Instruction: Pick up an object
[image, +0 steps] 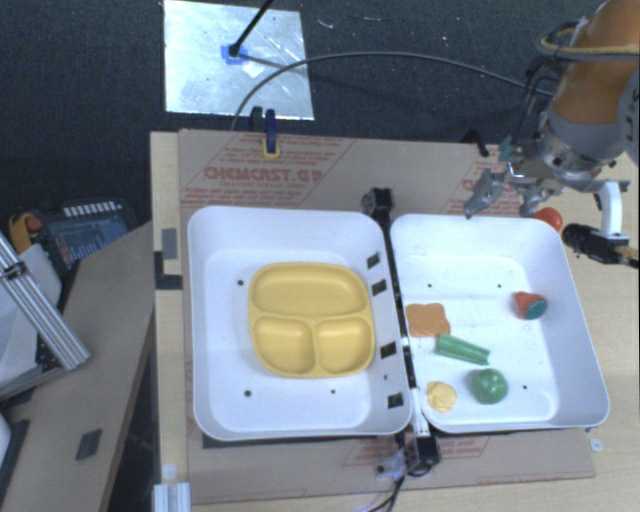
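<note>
Over in the right bin (575, 330), five small objects sit loose on the white floor. An orange-and-teal piece (530, 305) lies alone near the bin's right side. Toward the left side of the same bin, there's a flat orange-brown slab (428, 319), and just below it a long green piece (462, 349) lying at a slant, the two nearly touching. Lower down, a round green object (489, 385) sits beside a small yellow lump (441, 396), close to the bin's near wall.

Nothing is lifted: every one of those pieces rests on the bin floor. The gripper (495, 190) hangs above the far rim of the right bin, near its top edge, well apart from all five objects. I can't make out how its tips are set at this angle, and nothing shows between them. Just beside the wrist, a red-orange ball (547, 217) peeks out at the bin's far right corner, partly hidden by the arm (590, 90).

Across the divider, the left bin (215, 300) holds a yellow compartment tray (310, 318), lying flat in the middle. Both bins sit on a cardboard sheet (300, 170).
</note>
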